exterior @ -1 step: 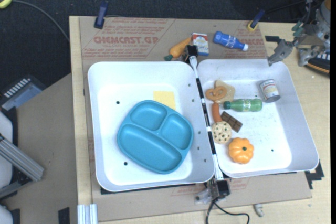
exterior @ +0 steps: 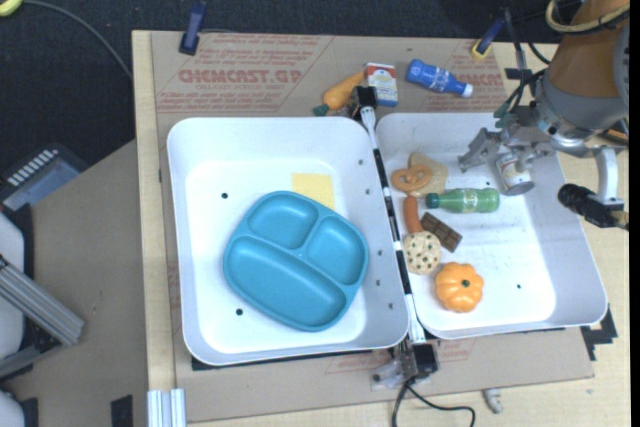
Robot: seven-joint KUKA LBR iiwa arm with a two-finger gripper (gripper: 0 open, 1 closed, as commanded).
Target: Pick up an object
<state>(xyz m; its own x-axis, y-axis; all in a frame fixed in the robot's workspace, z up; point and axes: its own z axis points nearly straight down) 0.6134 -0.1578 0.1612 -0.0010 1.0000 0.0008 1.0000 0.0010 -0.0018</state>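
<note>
A blue divided plate (exterior: pixel 295 260) and a yellow slice (exterior: pixel 313 186) were seen in the left bin (exterior: pixel 200 150). In the right bin (exterior: pixel 560 255), a green bottle (exterior: pixel 462 201) was laid lengthwise left to right, cap rightward, crowded by a pumpkin (exterior: pixel 459 286), cookie (exterior: pixel 422 253), pretzel (exterior: pixel 412 178), sausage (exterior: pixel 411 214) and brown bar (exterior: pixel 441 232). The gripper (exterior: pixel 497 157) was held just above it; whether its fingers were spread could not be told.

the arm (exterior: pixel 585 85) has a grey rounded body with a broad orange band above the wrist. a yellow cable loops beside that band. the end effector (exterior: pixel 503 155) is bare grey metal with angular parts.
</note>
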